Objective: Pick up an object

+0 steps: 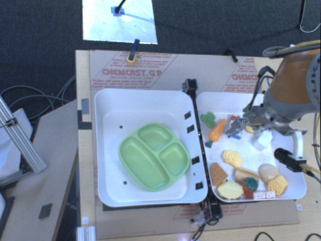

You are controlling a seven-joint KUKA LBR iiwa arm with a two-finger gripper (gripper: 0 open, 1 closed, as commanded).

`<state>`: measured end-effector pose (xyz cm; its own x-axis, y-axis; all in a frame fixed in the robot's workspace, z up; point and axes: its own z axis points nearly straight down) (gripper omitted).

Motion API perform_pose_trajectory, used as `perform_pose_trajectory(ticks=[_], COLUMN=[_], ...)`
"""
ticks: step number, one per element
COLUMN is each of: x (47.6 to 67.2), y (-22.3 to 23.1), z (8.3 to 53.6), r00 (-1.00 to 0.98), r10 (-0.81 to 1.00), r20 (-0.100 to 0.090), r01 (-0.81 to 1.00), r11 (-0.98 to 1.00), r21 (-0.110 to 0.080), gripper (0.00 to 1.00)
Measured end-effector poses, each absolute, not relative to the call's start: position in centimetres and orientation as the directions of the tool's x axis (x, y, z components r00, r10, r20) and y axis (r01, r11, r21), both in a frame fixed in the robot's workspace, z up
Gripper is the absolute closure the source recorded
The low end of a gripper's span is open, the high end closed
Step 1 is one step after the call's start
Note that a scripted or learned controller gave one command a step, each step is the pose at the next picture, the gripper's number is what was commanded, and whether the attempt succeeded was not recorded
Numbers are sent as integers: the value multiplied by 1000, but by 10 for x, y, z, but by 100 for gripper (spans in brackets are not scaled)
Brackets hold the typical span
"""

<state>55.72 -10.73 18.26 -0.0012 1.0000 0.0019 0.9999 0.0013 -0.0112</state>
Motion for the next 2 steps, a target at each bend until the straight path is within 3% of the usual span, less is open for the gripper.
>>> perform_pose_trajectory(ticks=[1, 2], x=[560, 559], y=[-107, -97], z=[189, 141], r00=[-4, -2], r10=[1000, 1000], r20=[0, 1], r01=[1000, 1000], r11=[4, 2], r21=[1, -3], gripper=[0, 0])
